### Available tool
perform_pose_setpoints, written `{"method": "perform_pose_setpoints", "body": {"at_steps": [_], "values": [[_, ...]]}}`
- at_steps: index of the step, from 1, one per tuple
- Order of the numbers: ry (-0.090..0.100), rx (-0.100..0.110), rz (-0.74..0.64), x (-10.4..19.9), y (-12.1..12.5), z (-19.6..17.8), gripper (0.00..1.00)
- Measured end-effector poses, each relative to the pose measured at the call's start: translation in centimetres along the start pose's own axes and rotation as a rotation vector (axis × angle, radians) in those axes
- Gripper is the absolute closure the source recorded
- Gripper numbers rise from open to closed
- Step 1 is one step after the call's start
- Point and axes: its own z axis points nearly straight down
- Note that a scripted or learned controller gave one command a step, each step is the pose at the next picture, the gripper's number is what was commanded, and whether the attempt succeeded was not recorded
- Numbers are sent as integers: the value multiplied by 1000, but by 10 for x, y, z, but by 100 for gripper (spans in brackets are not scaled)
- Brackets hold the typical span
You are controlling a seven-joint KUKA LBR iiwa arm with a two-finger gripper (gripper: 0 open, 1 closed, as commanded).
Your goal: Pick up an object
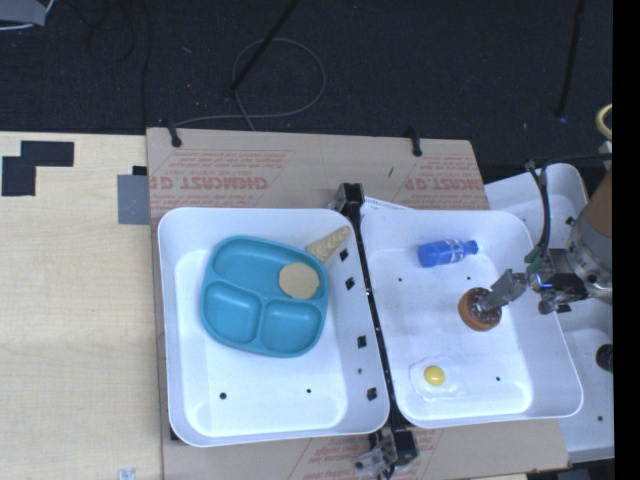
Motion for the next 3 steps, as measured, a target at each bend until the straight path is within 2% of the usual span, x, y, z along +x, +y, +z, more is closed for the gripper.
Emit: {"method": "perform_pose_setpoints", "body": {"at_steps": [1,3], "values": [[-1,-3,0,0,1,-2,0],[1,2,-1,1,1,88,0]]}}
